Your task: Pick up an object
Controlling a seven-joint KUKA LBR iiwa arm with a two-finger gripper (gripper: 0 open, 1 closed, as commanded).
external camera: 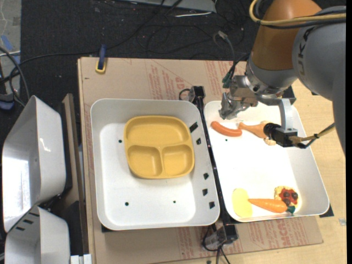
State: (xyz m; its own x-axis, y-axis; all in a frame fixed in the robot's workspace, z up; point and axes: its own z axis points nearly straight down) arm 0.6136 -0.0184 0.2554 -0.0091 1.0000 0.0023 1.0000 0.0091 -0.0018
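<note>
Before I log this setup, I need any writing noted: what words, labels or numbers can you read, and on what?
Faint red print on the cardboard sheet under the bins: too faded to read.
Dark letters on the grey arm, near the orange band: cut off and tilted, not readable.
No writing on the yellow plate, the white bins, or the toy food.

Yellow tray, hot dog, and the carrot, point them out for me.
Yellow tray (159, 146): camera view, on the ridge between its compartments.
Hot dog (226, 129): camera view, on its middle.
Carrot (268, 205): camera view, on its orange body.
</note>
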